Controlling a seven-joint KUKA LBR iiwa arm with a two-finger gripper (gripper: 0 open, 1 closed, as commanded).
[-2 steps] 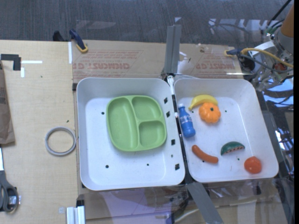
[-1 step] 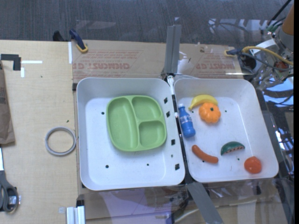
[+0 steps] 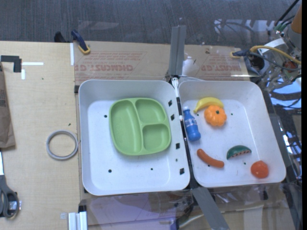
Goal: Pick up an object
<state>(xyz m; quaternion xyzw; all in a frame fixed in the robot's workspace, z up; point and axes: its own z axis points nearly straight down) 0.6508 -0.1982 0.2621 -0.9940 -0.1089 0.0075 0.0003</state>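
Right bin (image 3: 268, 128) holds the candidates, and the blue bottle (image 3: 191, 125) by its left wall looks light, stiff, slick plastic, best pinched across its middle, though I cannot tell the fingers' state.

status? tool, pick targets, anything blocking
Arm parked top right, nothing held. Right bin: banana, orange pumpkin, blue bottle, sausage, watermelon slice, tomato. All untouched, access open.
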